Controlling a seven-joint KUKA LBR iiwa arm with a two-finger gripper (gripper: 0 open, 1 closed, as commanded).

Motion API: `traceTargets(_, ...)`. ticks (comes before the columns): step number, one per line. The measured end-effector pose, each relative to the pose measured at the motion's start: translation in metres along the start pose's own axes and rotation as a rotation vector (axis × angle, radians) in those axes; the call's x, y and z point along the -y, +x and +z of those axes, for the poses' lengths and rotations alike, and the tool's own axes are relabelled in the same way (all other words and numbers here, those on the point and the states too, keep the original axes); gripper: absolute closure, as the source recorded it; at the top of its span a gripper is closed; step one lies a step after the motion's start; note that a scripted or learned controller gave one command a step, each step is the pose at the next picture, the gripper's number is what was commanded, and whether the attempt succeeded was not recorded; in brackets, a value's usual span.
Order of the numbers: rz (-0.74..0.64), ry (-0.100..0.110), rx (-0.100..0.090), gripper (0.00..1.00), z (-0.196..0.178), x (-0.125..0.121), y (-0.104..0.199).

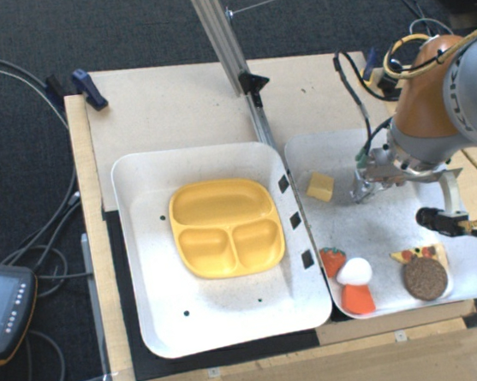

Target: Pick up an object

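Note:
The right bin holds a tan cube near its upper left. A red strawberry-like piece, a white ball and an orange piece sit by its front left corner. A brown round cookie lies at the front right, with a small slice of yellow and red just above it. My gripper hangs low over the right bin, a little to the right of the tan cube and apart from it. Nothing shows between its fingers.
A yellow divided tray lies in the left bin. A metal post slants up from between the bins. Cables trail along the arm at the upper right. A blue clamp sits at the bench's far left corner.

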State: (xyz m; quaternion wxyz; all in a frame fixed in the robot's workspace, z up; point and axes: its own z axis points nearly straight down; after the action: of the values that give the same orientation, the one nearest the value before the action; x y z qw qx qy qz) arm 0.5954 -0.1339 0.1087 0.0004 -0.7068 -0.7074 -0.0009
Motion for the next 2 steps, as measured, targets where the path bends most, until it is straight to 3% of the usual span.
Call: traceTargets(2,-0.001,-0.007,0.003,1.00,-0.099,-0.005,0.005)
